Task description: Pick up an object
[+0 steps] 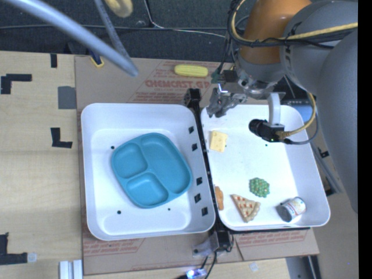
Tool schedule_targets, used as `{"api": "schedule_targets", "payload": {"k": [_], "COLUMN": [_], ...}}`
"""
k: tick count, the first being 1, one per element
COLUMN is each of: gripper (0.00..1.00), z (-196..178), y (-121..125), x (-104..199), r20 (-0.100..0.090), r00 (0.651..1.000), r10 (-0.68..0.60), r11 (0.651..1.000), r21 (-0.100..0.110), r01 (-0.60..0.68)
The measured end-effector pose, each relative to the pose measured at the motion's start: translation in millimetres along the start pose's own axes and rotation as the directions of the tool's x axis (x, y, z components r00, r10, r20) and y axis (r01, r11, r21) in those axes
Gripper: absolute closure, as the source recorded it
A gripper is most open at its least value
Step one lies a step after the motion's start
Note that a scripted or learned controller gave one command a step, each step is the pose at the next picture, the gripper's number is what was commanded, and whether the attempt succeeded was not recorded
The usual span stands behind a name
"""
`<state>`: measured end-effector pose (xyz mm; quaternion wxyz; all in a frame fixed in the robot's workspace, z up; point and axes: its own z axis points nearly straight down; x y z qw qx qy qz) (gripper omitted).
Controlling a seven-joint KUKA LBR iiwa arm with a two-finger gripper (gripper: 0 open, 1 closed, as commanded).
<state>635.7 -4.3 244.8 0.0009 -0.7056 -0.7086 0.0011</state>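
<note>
My gripper (220,106) hangs over the far left corner of the right bin (302,156), just above and behind a pale yellow cheese slice (218,140). Nothing shows between its fingers. Nearer the front of that bin lie a green broccoli-like piece (259,186), a pizza slice (246,207), a small silver can (291,208) on its side, and an orange piece (219,197) against the left wall.
The left bin (93,156) holds a blue divided plate (151,168). A yellow banana-like toy (190,70) lies on the cardboard behind the bins. A black fitting (267,129) on a cable hangs over the right bin's middle back.
</note>
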Motion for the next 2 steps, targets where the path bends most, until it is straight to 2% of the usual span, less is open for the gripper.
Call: {"api": "schedule_targets", "payload": {"k": [1,2], "gripper": [1.0,1.0], "z": [0,16], "y": [-10,-8], "x": [45,95], "r20": [-0.001,0.0], "r00": [1.0,1.0], "r10": [0.0,-0.001], "r11": [1.0,1.0], "r21": [0.0,0.001], "r01": [0.0,0.001]}}
